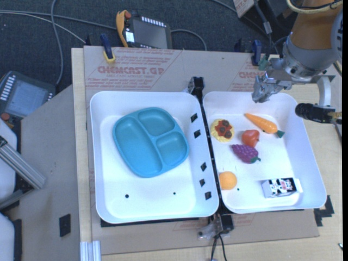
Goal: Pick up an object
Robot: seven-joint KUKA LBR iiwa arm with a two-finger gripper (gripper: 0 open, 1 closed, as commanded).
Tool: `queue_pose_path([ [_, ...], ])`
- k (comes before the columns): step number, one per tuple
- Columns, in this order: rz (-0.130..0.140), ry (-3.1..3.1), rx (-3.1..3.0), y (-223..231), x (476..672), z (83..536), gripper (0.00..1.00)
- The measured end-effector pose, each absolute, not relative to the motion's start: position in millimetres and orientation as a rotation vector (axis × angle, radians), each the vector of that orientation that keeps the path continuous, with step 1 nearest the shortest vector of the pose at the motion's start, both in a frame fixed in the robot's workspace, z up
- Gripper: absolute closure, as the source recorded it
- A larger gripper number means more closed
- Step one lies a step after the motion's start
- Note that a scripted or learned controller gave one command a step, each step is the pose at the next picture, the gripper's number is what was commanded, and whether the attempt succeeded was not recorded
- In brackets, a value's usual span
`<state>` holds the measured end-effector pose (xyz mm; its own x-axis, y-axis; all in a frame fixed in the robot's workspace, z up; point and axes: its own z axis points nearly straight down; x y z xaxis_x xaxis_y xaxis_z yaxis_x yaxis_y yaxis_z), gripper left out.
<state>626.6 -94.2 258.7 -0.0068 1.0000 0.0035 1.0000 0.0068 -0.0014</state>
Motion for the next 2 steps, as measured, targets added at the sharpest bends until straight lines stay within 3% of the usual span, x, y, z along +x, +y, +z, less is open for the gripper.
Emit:
queue_pose_path([
  [2,0.002,-2.224,-2.213,5,608.7,233,1.00],
])
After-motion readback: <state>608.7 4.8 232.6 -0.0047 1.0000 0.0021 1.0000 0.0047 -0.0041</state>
